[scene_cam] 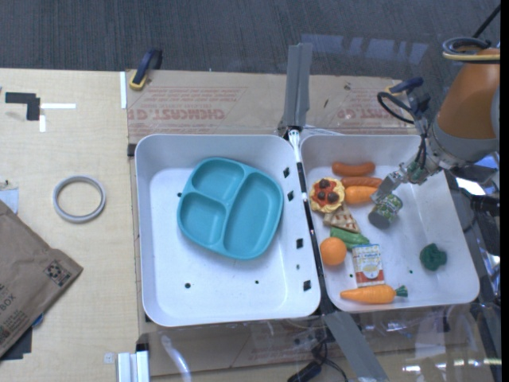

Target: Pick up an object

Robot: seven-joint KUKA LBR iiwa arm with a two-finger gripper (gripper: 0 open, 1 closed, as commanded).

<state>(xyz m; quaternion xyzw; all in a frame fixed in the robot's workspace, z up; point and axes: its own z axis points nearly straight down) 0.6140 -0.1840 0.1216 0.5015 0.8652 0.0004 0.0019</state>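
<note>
Here, you see the left bin (151, 213) holding a teal divided plate (231, 208) at its centre. At three o'clock from it, the right bin (457, 237) carries the food toys. The arm (465, 102) enters from two o'clock. Its gripper (388, 200) hangs over the bin's middle, fingers closed on a small green-grey object (387, 206). A carrot (370, 294) lies at six o'clock, a green lump (433, 255) at four.

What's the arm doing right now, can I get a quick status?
Gripper low in the right bin, beside the carrot; grip unclear. Nothing seen lifted. Toy food crowds its left; green piece lies apart. Teal plate in the left bin.
</note>
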